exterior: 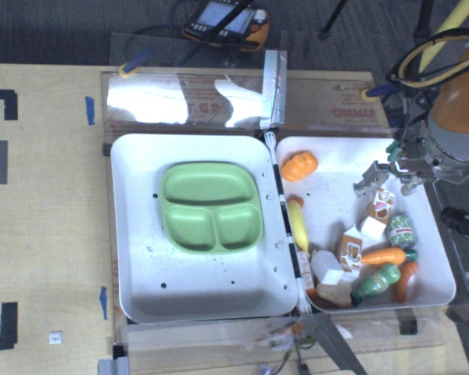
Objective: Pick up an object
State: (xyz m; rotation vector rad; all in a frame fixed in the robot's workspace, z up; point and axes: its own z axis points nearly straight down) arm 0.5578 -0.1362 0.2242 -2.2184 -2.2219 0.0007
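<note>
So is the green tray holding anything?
Empty: the green tray in the left bin shows three bare compartments.

Toy foods [365,260] lie jumbled in the right bin [336,158].

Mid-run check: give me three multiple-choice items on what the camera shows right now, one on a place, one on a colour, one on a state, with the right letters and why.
1. Where does the green tray lie?
A. in the left bin
B. in the right bin
C. on the bench outside the bins

2. What colour is the small pumpkin near the top of the right bin?
A. blue
B. orange
C. white

3. Where is the gripper?
A. over the left bin
B. over the right bin, above the toy food
C. over the bench, left of both bins

Answers:
1 A: the tray sits in the middle of the left bin.
2 B: the pumpkin is orange with a green stem.
3 B: the gripper hangs at the right bin's upper right, just above a small carton.
</note>
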